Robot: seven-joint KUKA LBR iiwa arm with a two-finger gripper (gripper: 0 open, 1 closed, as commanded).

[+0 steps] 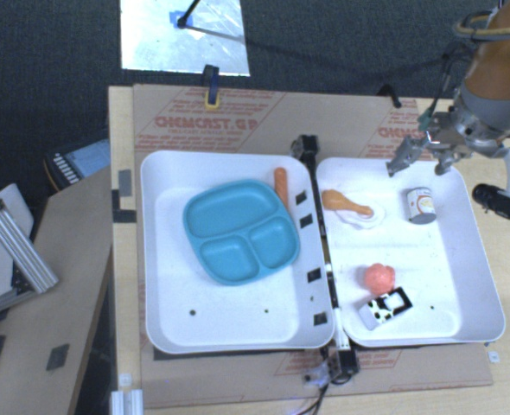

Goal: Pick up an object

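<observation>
While 2 white bins sit on cardboard w/ dark carpet behind, claw hangs open.

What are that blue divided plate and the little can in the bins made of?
The blue divided plate looks like moulded plastic: one even colour, soft matte sheen, rounded compartment walls. The little can looks like metal with a printed paper label, judging by its grey side, though it could be a plastic toy.
</observation>
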